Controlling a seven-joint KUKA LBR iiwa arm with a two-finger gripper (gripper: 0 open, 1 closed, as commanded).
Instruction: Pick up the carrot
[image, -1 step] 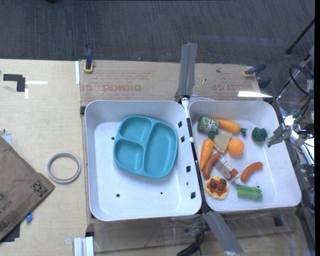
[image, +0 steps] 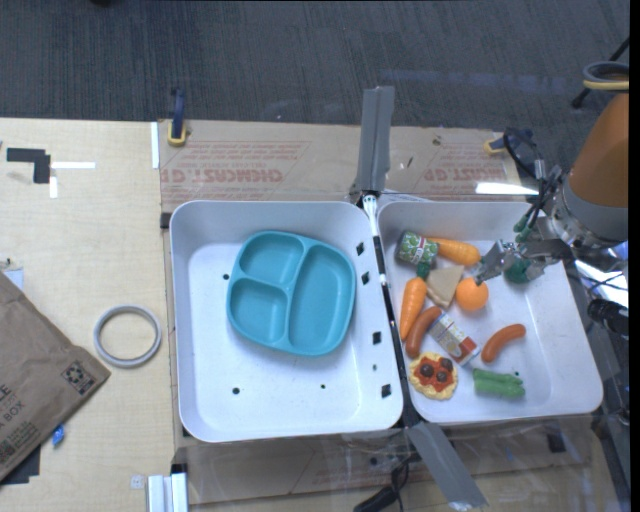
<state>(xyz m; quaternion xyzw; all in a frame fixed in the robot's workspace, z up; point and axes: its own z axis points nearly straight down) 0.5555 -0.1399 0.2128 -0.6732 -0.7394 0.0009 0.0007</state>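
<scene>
From above, the tabletop carries two shallow white bins side by side. The left bin, at the frame's centre, holds a teal divided plate. The right bin holds a scatter of toy food.

The carrot lies along the right bin's left side, close to the wall between the bins, pointing down the frame, with a red sausage just beside it on the right. A second, paler carrot-like piece lies near the bin's upper edge beside a green-labelled can. A round orange fruit sits mid-bin, another sausage to its lower right, a small pizza and a green vegetable near the bottom edge.

The arm enters from the frame's right; the tool hangs over the bin's upper right part, just above the orange fruit and well apart from the carrot. Whether it is released or clenched cannot be told.

A tape roll lies at left.
</scene>
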